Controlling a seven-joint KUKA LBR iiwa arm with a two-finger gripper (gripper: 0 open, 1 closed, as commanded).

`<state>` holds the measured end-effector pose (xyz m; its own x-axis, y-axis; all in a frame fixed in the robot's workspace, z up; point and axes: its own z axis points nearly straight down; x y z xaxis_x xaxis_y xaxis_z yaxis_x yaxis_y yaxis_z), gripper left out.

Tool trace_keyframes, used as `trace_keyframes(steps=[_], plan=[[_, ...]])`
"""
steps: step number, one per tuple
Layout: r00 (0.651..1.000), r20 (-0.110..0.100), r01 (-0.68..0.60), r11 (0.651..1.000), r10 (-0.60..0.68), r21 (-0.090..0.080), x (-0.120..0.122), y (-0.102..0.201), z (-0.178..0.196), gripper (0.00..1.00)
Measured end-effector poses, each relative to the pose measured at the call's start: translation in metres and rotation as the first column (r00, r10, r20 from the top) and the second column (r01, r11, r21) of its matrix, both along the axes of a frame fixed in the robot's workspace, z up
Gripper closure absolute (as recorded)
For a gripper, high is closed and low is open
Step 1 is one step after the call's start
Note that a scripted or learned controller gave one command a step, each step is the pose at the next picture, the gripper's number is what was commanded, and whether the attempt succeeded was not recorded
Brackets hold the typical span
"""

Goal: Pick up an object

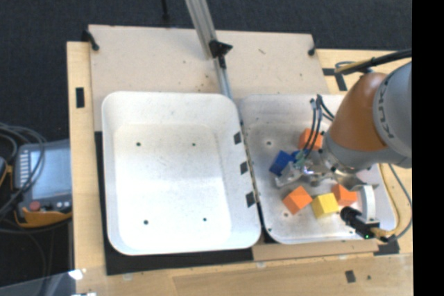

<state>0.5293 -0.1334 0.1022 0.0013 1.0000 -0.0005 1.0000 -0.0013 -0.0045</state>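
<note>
The gripper (297, 173) hangs low in the right bin (267, 123), near its middle, between the blue block (280, 163) and orange block (298, 200). I can't tell its state. Looks like the reach; next comes a clean close.

The desk (80, 149) bears two white bins: left bin (173, 104), right bin (267, 114), side by side, touching.
</note>
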Motion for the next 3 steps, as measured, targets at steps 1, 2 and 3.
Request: trace_keyframes(steps=[1,2,3], plan=[[1.0,0.009,0.006,1.0,-0.006,0.0,0.002,-0.001,0.014,1.0],[1.0,0.011,0.001,1.0,-0.001,-0.002,0.007,-0.008,0.059,1.0],[1.0,0.011,-0.004,1.0,0.004,-0.002,0.012,-0.009,0.103,1.0]])
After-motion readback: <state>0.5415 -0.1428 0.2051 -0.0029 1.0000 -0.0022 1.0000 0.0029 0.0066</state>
